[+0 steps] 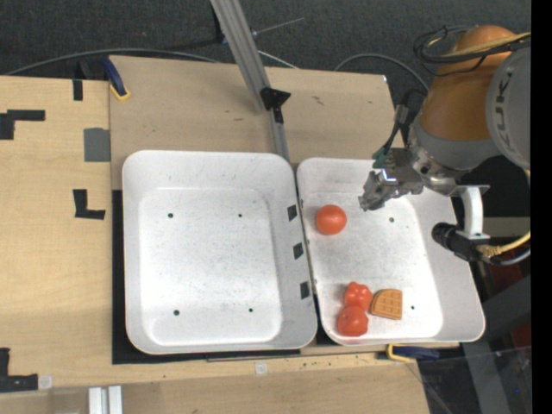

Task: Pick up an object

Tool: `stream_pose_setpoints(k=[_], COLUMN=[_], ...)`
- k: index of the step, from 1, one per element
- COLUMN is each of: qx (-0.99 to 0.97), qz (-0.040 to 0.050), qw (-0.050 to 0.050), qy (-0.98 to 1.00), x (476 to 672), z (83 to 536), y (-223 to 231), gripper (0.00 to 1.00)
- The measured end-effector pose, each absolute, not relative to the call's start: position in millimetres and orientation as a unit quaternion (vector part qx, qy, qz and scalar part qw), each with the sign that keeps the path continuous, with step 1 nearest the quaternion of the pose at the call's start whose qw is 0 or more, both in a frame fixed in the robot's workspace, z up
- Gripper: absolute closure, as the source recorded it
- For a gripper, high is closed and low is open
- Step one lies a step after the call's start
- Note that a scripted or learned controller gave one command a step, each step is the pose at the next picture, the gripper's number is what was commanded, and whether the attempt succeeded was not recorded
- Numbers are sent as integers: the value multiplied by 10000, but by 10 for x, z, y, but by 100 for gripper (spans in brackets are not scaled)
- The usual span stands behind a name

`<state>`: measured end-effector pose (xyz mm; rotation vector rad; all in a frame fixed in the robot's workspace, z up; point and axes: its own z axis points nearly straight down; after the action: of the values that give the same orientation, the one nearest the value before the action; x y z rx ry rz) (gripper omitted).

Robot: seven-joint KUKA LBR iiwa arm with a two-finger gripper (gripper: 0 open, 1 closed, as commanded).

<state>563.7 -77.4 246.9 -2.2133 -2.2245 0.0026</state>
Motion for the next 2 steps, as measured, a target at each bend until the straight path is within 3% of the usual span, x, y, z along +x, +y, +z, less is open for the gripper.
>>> stream_pose_setpoints(k=[1,2], qx=[-7045,-7047], qz=[6,12], qw=[20,22], qy=[-7097,-7095], x=[5563,5355], z=[2370,2237], y=[-166,373], gripper=[100,100])
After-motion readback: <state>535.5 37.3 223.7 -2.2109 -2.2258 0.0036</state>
